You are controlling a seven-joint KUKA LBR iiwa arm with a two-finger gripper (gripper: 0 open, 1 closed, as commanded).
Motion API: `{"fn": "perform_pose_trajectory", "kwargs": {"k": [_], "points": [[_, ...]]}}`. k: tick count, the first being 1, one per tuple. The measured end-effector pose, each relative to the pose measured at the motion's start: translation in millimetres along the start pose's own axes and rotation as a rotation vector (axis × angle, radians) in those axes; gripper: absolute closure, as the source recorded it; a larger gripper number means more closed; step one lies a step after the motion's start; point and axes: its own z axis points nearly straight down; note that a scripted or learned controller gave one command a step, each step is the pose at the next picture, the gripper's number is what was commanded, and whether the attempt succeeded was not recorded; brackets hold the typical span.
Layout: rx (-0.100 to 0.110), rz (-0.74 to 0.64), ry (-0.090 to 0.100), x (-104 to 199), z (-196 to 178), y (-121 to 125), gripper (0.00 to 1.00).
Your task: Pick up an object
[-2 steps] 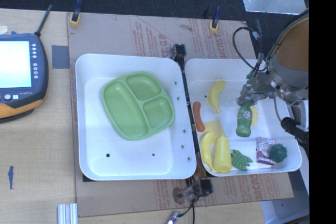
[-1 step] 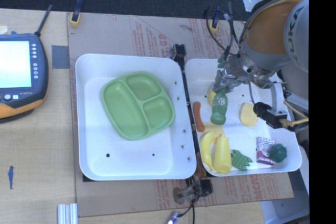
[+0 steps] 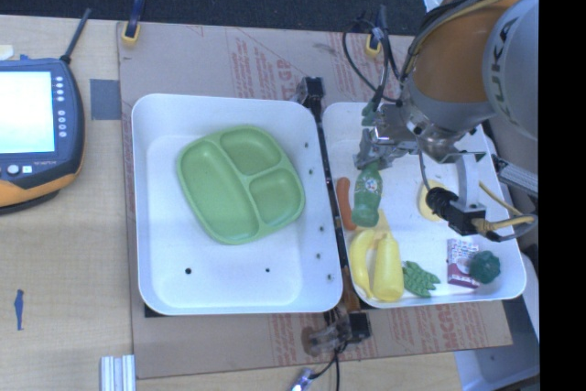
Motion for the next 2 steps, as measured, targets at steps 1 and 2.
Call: {"fn": "perform_pose_trajectory", "kwargs": {"k": [1,2], "points": [[0.000,0.000,0.000,33.4,-13.2,-12.1,1.00],[-0.002,-0.002,-0.003,77.7,10.1,11.2,1.00]]}}
